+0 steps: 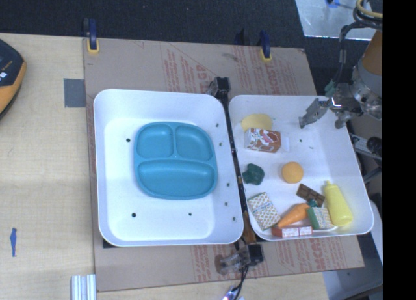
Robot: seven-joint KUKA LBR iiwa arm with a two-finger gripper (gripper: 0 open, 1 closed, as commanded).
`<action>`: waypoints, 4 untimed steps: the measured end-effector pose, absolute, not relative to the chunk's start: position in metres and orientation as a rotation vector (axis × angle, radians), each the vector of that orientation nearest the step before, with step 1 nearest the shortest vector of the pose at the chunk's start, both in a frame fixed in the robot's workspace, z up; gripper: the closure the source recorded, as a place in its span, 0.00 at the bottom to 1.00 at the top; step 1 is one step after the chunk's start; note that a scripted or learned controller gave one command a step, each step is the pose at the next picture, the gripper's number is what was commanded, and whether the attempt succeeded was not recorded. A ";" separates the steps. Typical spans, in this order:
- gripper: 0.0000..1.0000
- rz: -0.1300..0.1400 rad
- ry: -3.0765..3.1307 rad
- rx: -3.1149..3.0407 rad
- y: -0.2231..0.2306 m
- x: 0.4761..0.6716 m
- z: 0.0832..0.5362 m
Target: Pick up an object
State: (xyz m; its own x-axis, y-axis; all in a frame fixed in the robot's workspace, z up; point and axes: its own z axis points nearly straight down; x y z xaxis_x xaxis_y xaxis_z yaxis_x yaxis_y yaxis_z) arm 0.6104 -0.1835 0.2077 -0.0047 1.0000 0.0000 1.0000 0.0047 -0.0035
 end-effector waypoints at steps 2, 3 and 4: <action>0.00 0.008 -2.222 -2.213 -0.163 0.541 0.091; 1.00 0.007 -2.225 -2.213 -0.163 0.542 0.102; 1.00 0.005 -2.228 -2.209 -0.105 0.531 0.091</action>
